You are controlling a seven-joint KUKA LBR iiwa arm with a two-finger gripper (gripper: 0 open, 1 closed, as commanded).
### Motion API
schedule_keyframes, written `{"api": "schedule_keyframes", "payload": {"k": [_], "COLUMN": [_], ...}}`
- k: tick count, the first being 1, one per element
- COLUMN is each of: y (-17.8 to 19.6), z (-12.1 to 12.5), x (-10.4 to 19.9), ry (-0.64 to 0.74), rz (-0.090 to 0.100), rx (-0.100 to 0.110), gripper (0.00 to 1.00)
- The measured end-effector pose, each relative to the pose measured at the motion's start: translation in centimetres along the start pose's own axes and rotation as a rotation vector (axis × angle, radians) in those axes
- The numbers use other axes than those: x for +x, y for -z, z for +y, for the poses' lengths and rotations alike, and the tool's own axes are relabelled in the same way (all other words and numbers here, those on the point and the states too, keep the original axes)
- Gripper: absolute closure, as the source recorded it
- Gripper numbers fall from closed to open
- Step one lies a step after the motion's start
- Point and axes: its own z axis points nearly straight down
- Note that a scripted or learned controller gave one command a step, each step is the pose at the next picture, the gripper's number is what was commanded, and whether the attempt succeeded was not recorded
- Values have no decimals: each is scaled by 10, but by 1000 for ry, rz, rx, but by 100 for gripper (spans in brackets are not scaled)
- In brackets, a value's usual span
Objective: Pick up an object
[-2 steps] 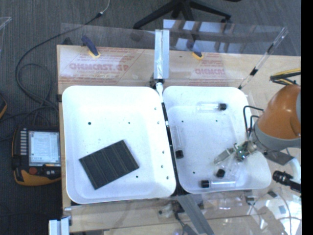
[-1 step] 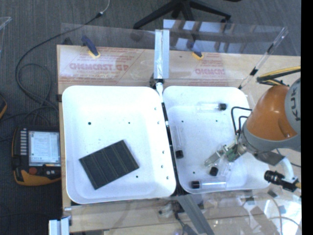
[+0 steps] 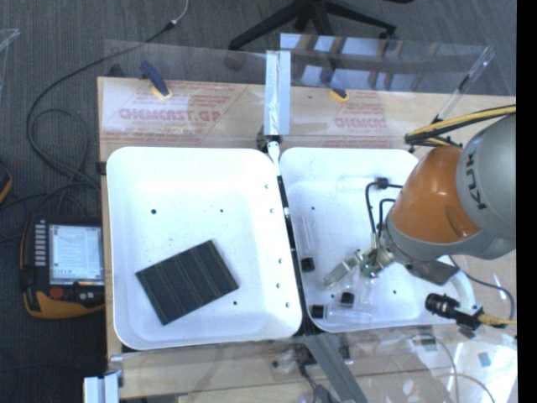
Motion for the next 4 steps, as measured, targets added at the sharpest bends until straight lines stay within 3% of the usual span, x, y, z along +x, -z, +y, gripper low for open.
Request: {"api": "schedule_keyframes", "payload": {"k": [1, 2, 3, 4], "y": [7, 1, 87, 85], "z": [2, 62, 106, 185], "x": [0, -48, -30, -31], "ry": [-1, 93, -30, 2], "rz": [4, 17, 17, 18], "rx": [-1, 15, 22, 23], "gripper": [100, 100, 100, 100]}}
